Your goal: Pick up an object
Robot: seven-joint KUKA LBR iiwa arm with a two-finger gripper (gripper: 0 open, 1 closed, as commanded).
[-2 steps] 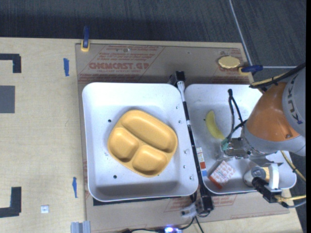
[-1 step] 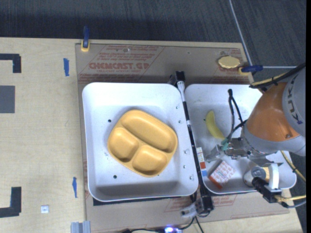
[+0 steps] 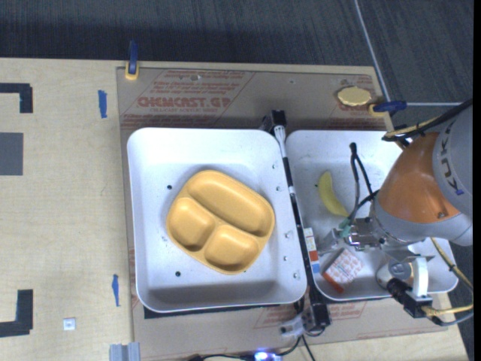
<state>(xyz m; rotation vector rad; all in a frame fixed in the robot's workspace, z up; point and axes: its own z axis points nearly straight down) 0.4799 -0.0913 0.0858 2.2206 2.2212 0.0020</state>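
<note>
A yellow banana (image 3: 328, 192) lies in the right bin (image 3: 304, 153), near its middle. Toward the front of that bin lies an orange and white packet (image 3: 344, 268). The arm, with its orange band (image 3: 417, 186), reaches in from the right over this bin. My gripper (image 3: 359, 237) hangs low between the banana and the packet, just above the packet's upper edge. The wrist hides much of the bin's right half.
The left bin (image 3: 150, 156) holds a large yellow three-compartment tray (image 3: 219, 220), tilted. A dark divider with cables (image 3: 289, 194) runs between the bins. A round tan disc (image 3: 354, 96) and a blue clamp (image 3: 387, 107) sit on the board behind the right bin.
</note>
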